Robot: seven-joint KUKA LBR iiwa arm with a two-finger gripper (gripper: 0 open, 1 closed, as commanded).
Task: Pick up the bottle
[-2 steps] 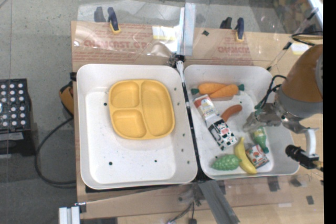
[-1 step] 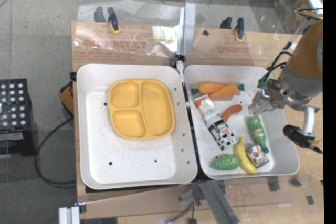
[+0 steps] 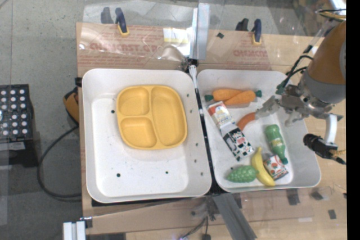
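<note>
The green bottle [image 3: 275,142] is lying in the right bin [image 3: 306,80], between a banana [image 3: 260,167] and the bin's right wall. The gripper [image 3: 287,105] is hovering just above it; whether it is clenched, I cannot tell.

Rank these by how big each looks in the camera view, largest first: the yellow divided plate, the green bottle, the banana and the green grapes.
1. Yellow divided plate, by far the largest.
2. Green bottle and banana: these look alike in length, so no order between them.
3. Green grapes, the smallest.
</note>
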